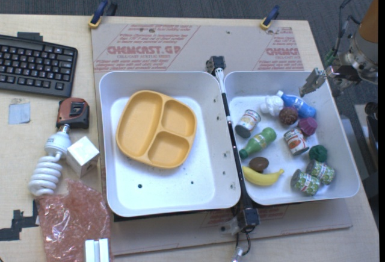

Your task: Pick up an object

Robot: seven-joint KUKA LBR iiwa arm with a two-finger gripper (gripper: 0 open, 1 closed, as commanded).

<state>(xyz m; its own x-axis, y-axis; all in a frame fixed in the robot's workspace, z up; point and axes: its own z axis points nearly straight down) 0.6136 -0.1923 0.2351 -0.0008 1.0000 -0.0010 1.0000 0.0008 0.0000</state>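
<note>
While the arm reached in from the right, its gripper (317,80) hung over the right bin's (346,134) far right rim, fingers spread apart with nothing between them, clear of every object. The right bin held the clutter: a blue bottle (299,103) near its far edge, a white toy (271,105) just left of that, touching a dark brown ball (289,115), and a magenta piece (308,126) beside the ball. A small can (247,123) lay tilted near the bin's left wall, a green bottle (258,142) lay slanted below it, and a red-labelled can (295,141) sat mid-bin. Toward the near edge lay a banana (263,176) with a brown lump (259,164) touching its top, 2 green-labelled cans (313,177) together in the near right corner, and a dark green object (318,152) just above them. The left bin (120,194) carried a yellow 3-compartment plate (157,129) in its far half. On the bench's left side sat a keyboard (37,62), a tape measure (73,113), a spiral bulb (49,163), a white cube (83,154) touching the bulb, and a pink mesh bag (75,218) at the near edge.
</note>
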